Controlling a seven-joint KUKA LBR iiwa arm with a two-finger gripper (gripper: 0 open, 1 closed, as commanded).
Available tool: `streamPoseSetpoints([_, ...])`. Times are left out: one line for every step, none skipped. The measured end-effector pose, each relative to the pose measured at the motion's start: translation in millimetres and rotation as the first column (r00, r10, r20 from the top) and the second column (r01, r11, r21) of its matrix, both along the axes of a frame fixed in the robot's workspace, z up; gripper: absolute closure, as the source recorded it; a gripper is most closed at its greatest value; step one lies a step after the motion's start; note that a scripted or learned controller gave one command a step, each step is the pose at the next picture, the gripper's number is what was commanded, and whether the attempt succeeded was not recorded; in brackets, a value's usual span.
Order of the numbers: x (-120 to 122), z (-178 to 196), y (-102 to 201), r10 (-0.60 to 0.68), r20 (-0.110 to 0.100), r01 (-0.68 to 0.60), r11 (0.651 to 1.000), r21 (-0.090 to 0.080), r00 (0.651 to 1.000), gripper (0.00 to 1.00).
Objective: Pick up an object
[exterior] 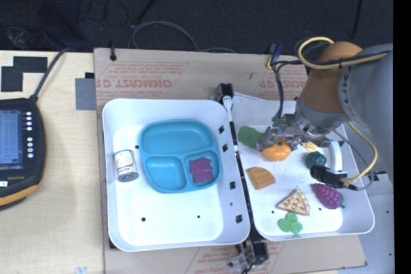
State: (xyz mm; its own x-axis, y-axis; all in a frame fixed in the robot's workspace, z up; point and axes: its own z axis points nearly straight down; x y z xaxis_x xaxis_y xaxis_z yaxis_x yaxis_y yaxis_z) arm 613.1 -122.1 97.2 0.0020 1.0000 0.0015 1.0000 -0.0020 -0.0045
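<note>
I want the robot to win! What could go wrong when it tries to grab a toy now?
1. The gripper sits right over the orange toy, with a green toy close beside it, so it might bump or catch the wrong one.
2. The orange toy looks round and smooth, so it could slip out.
3. The toys in the right bin lie close together, so lifting one may knock its neighbours.

I'm looking at a robotics lab: a teach pendant (pixel 16 149) at left, loose cables (pixel 160 32) at the far side, cardboard (pixel 167 77) under two bins (pixel 122 215).
</note>
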Motion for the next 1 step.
streamPoseSetpoints([-16.7,116.6,71.7,0.009,0.013,-0.009,1.0,0.002,1.0,1.0])
